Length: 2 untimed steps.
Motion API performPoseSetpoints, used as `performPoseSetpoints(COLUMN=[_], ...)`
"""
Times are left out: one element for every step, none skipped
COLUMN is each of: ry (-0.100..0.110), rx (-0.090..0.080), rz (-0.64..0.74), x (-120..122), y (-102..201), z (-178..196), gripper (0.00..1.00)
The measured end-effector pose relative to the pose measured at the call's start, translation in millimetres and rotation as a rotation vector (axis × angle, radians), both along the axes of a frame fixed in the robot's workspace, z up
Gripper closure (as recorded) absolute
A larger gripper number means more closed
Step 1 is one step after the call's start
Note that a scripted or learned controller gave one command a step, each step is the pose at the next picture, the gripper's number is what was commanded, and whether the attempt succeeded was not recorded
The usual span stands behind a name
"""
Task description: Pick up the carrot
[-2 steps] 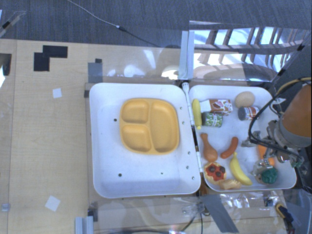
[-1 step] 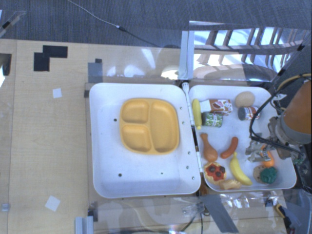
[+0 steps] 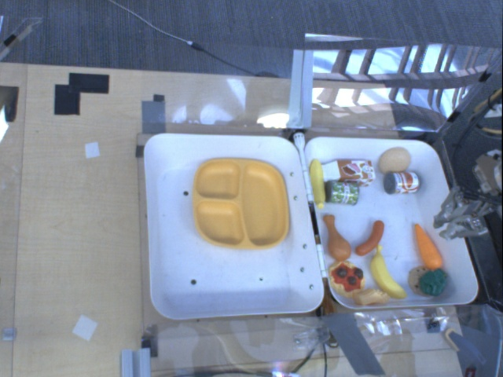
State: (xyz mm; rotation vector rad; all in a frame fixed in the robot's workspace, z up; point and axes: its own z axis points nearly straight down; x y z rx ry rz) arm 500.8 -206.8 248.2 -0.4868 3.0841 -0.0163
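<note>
The carrot (image 3: pixel 427 247) is orange and lies at a slant near the right wall of the right bin (image 3: pixel 440 157), just above a broccoli piece (image 3: pixel 433 282). My gripper (image 3: pixel 462 217) hangs over the bin's right rim, a short way up and to the right of the carrot and apart from it. Nothing shows between its metal fingers.
The right bin also holds a banana (image 3: pixel 386 274), a sausage (image 3: pixel 370 238), a chicken drumstick (image 3: pixel 337 238), a pizza slice (image 3: pixel 348 276), a green can (image 3: pixel 343 192), a red can (image 3: pixel 402 182), a carton (image 3: pixel 354 170), corn (image 3: pixel 317 183) and a potato (image 3: pixel 394 159). The left bin (image 3: pixel 169 234) holds a yellow divided plate (image 3: pixel 240 203).
</note>
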Motion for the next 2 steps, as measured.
performPoseSetpoints(ry=[0.022,0.011], rx=[0.009,-0.005], rz=[0.197,0.629], x=[9,12], y=[3,1], z=[-147,-83], gripper=[1.0,1.0])
